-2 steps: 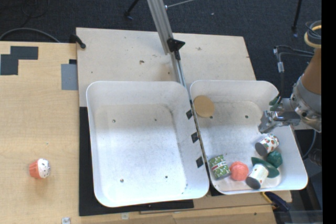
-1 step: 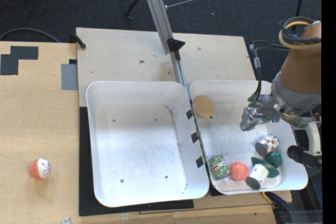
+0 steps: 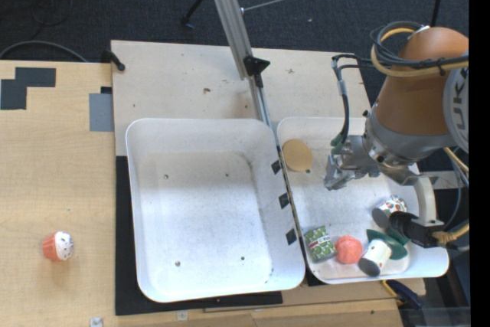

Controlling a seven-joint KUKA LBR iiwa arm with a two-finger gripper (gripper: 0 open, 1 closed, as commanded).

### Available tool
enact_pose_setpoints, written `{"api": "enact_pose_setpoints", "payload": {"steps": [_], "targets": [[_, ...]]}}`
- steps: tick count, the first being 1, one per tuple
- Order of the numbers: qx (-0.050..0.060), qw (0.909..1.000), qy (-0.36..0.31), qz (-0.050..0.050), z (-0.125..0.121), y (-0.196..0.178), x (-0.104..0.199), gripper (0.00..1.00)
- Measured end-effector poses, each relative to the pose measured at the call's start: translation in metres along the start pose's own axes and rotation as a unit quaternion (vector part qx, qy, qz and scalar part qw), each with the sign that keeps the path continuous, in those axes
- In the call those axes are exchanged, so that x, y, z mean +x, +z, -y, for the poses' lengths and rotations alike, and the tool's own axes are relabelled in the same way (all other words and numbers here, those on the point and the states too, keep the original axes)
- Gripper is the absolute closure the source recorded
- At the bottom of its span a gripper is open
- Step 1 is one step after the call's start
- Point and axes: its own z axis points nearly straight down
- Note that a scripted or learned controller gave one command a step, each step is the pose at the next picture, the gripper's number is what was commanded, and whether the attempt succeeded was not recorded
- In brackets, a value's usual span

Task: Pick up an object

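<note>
Seen from above, a pale bench (image 3: 191, 80) bears two shallow white bins side by side on a black mat, with dark carpet beyond at twelve o'clock. At nine o'clock lies a light wooden board (image 3: 53, 165) with a small orange-and-white toy (image 3: 58, 246) on it. A slanted aluminium rail (image 3: 233, 19) runs from twelve o'clock down to the seam between the bins.

The left bin (image 3: 199, 210) shows speckled white floor. The right bin (image 3: 337, 203) holds the objects: a tan round disc (image 3: 297, 155) at its ten o'clock corner, and along its six o'clock edge a green-and-white packet (image 3: 318, 241), a red-pink ball (image 3: 349, 249), a white cup with a dark end (image 3: 374, 256), a dark green piece (image 3: 387, 237) and a small patterned ball (image 3: 393, 205).

The arm (image 3: 417, 96), grey with an orange band, enters from three o'clock. Its gripper (image 3: 337, 174) hangs over the middle of the right bin. Whether the jaws stand wide or narrow cannot be told from this slant. The tan disc lies just beside the gripper at its ten o'clock, apart from it; the cluster of other objects lies toward five o'clock, well apart.
</note>
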Motion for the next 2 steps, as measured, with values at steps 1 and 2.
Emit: {"api": "enact_pose_setpoints", "payload": {"steps": [1, 2], "targets": [[0.002, 1.0000, 0.001, 0.000, 0.005, 0.018, 0.052, 1.00], [0.003, 1.0000, 0.001, 0.000, 0.003, 0.033, 0.100, 1.00]]}}
